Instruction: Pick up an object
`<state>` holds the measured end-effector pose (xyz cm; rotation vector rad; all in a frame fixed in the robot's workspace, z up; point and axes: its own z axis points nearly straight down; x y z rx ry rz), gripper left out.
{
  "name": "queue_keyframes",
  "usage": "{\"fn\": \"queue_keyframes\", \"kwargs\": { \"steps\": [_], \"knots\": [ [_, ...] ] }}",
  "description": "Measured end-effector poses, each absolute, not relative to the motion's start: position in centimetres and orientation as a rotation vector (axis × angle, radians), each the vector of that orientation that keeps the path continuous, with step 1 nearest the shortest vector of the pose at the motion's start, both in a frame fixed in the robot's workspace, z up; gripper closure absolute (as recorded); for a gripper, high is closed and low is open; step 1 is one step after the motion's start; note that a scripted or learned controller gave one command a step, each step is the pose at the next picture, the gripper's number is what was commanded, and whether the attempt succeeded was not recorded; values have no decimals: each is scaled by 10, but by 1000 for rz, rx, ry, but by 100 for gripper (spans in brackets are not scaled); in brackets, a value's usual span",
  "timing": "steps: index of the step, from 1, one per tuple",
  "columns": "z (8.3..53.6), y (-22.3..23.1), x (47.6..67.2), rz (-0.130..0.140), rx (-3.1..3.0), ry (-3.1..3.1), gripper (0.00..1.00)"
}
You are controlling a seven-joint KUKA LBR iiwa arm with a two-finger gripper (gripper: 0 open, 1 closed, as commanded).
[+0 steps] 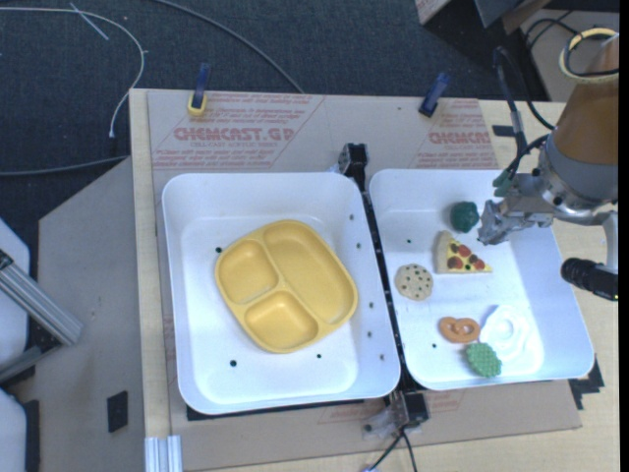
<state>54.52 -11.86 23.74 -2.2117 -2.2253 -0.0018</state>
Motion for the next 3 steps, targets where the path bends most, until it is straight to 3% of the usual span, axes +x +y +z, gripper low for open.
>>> {"fn": "queue_keyframes", "kwargs": {
  "steps": [1,3],
  "knots": [
    [234,-64,561,-3,-2218,-2224,100],
    [215,45,574,-3,-2212,-2228,100]
  ]
}}
